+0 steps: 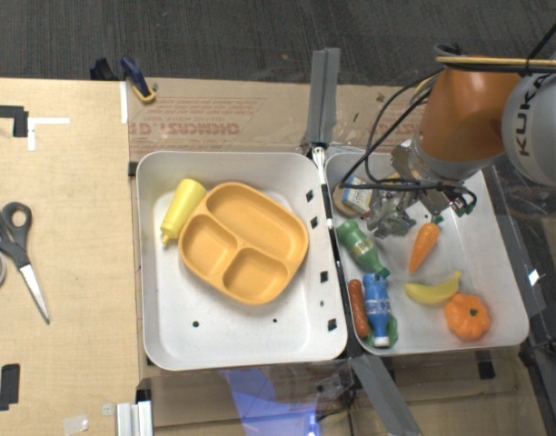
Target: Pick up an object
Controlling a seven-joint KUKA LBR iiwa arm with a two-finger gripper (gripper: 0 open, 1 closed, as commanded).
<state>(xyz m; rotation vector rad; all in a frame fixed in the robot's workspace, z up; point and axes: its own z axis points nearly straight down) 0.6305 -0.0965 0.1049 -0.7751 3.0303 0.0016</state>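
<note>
My gripper (392, 218) hangs low over the back of the right bin (496, 243), under the orange band of the arm. Just left of it lies a green bottle (361, 246), and just right of it an orange carrot (424, 243). A small labelled can (354, 197) sits behind the gripper, partly covered by cables. Toward the front of this bin lie a blue bottle (376, 305), a red sausage (356, 305), a banana (432, 290) and an orange pumpkin (467, 317). Nothing shows as held.
The left bin (169, 334) holds a yellow divided plate (244, 241) and a yellow squeeze bottle (181, 209) at its back left. Scissors (19, 252) lie on the bench far left. A grey divider post (322, 98) stands between the bins at the back.
</note>
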